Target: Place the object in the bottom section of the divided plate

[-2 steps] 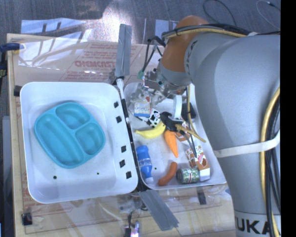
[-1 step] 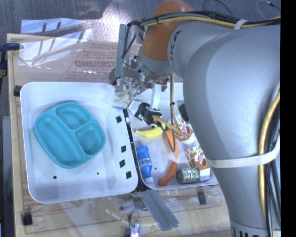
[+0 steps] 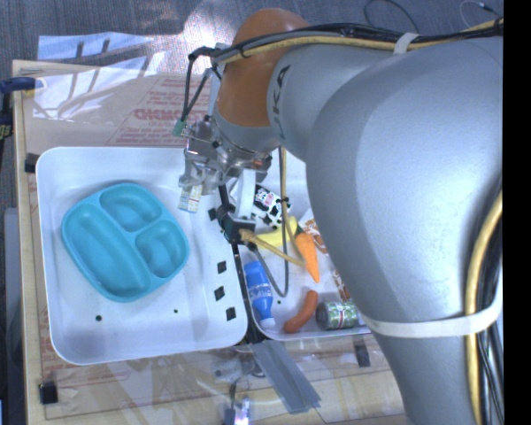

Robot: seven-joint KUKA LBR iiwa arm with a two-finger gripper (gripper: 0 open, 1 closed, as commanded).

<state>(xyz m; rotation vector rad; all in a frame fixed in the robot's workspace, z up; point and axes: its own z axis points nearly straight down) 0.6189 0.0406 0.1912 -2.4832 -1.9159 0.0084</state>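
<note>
**Pincer over the bin divide, plate bare**

Arm (image 3: 407, 175) comes in from 3 o'clock, grey bulk covering most of the right bin (image 3: 288, 333). Orange band (image 3: 248, 69) sits at 12 o'clock of the wrist.

Pincer (image 3: 214, 204) hangs just above the seam between the two bins, at 3 o'clock from the divided plate (image 3: 124, 239) and apart from it. Fingers point down toward the left bin's (image 3: 71, 335) right edge. Cannot tell whether the fingers are spread or pressed together: dark parts and cables crowd that spot. Nothing seen between them.

Divided plate is teal, lies flat in the left bin, tilted on its axis, three sections all showing bare surface.

Objects lie in the visible strip of the right bin, at 5 o'clock from the pincer:
- blue bottle (image 3: 258, 292) along the bin's left wall
- orange carrot (image 3: 308, 257), slanted
- yellow piece (image 3: 279, 242), possibly a banana, partly hidden by cables
- black-and-white toy (image 3: 267, 202), near the wrist
- reddish sausage shape (image 3: 301, 312) at 6 o'clock of the carrot
- green can (image 3: 338, 315) on its side, just beside the sausage shape

Which of these is the task object is unclear; all rest in the right bin, well apart from the plate

The counter (image 3: 115, 104) shows brown board at 12 o'clock of the left bin
</note>
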